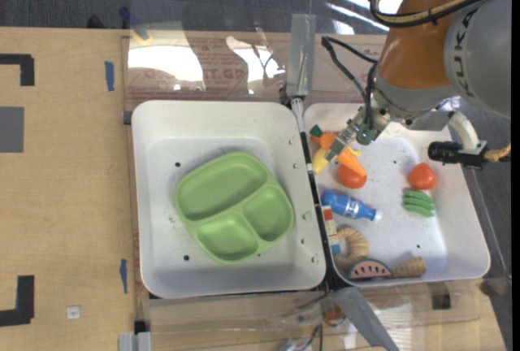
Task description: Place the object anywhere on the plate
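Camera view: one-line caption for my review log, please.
Gripper low over toys in right bin; green plate waits in left bin.

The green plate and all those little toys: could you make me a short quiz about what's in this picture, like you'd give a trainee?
1. True or false: the green plate lies in the left bin, with no toy on it.
2. Which toy lies nearest the gripper?
A. the blue bottle
B. the orange carrot
C. the green bean bunch
3. Fill in: the plate has ___ compartments.

Key
1. True. The toys all lie in the right bin.
2. B. The carrot lies just below the gripper, near that bin's upper left corner.
3. Three: one large and two smaller.
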`<state>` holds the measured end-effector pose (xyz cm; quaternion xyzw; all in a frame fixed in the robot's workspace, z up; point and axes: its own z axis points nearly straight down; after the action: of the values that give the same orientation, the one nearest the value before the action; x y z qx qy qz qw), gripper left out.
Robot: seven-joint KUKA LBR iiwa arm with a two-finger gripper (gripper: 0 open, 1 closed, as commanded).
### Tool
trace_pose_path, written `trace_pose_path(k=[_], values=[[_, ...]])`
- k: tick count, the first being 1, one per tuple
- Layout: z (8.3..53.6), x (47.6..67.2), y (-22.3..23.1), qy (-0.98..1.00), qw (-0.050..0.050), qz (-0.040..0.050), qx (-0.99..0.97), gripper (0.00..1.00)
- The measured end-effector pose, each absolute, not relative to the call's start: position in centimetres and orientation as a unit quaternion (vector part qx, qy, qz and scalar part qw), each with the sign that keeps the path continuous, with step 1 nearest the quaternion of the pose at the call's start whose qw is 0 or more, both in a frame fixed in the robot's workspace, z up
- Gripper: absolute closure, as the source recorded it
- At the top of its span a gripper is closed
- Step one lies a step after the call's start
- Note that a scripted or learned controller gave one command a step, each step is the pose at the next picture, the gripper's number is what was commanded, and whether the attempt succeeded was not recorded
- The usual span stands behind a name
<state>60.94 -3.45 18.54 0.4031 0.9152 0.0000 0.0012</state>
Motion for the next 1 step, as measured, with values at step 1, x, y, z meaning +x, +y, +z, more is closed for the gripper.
trace_pose_path(k=[1], values=[[20.28,61.36,0.76,0.941,0.003,0.0013,0.339,1.00]])
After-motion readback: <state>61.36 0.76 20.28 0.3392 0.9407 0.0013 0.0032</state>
